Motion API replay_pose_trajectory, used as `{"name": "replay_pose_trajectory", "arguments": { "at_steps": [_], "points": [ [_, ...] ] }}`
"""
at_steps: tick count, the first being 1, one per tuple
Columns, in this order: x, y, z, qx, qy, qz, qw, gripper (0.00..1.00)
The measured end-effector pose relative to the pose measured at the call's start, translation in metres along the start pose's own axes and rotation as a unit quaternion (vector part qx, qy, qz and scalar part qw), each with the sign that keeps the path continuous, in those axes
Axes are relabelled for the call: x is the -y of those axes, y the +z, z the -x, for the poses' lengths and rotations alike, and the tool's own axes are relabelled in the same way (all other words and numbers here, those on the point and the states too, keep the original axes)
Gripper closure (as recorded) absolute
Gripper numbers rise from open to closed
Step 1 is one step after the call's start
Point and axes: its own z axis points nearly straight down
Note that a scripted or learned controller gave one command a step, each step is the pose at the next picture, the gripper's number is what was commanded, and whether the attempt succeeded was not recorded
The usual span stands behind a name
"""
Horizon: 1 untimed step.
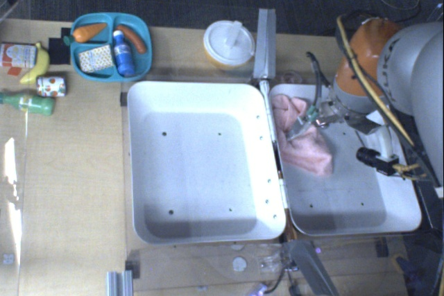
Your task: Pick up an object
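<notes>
A crumpled pink cloth (309, 149) lies in the right bin (361, 218), against its left wall and towards the back. My gripper (304, 124) reaches in from the right, low over the upper middle of the cloth, and it touches or nearly touches the fabric. The grey arm with its orange band (368, 45) covers the bin's back right corner. The cloth rests on the bin floor.
The left bin (201, 163) sits beside the right one, with a metal divider (263, 45) behind their seam. Behind the bins stand a white lidded cup (229, 44) and a blue tray of toy food (111, 45). A banana, a can and a green bottle (28, 103) lie far left.
</notes>
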Motion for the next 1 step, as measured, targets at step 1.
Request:
{"name": "replay_pose_trajectory", "arguments": {
  "at_steps": [1],
  "points": [
    [0.0198,-0.0007,-0.0034,0.0,-0.04,0.002,0.9992,0.0]
  ]
}}
